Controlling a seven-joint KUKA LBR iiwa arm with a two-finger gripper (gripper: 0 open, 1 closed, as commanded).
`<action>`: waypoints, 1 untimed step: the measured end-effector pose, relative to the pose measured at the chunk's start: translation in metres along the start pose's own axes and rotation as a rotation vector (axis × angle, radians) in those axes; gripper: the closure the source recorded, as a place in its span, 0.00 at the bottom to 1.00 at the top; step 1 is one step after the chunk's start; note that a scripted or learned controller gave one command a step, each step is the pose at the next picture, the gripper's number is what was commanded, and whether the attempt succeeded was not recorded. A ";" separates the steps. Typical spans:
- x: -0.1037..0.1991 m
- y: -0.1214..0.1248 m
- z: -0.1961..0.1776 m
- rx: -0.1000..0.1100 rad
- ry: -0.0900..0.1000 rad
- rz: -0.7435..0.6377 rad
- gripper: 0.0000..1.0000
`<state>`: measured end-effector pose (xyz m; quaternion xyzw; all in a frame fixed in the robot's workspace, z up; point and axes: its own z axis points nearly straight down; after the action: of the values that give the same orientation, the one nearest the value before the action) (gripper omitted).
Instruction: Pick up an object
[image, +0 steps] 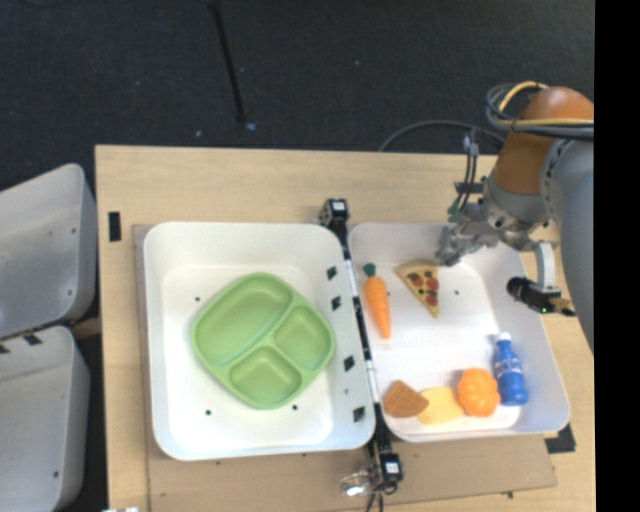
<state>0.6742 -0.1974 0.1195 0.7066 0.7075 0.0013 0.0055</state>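
The right bin (470, 305) holds a carrot (377, 304) at its left side and a pizza slice (423, 285) beside it. Along its front edge lie a brown bread piece (404, 399), a pale yellow piece (438, 404) and an orange fruit (478, 391). A blue bottle (509, 370) lies at the right. My gripper (450, 248) hangs over the bin's back part, just up and right of the pizza slice, apart from it. Nothing shows between its fingers.
The left bin (170, 400) bears a green divided plate (263, 340). A divider with black clips (352, 330) runs between the bins. The wooden bench (220, 180) surrounds both.
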 end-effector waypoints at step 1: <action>-0.003 0.006 -0.065 0.000 0.003 -0.001 1.00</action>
<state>0.6801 -0.1996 0.1849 0.7064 0.7078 0.0023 0.0042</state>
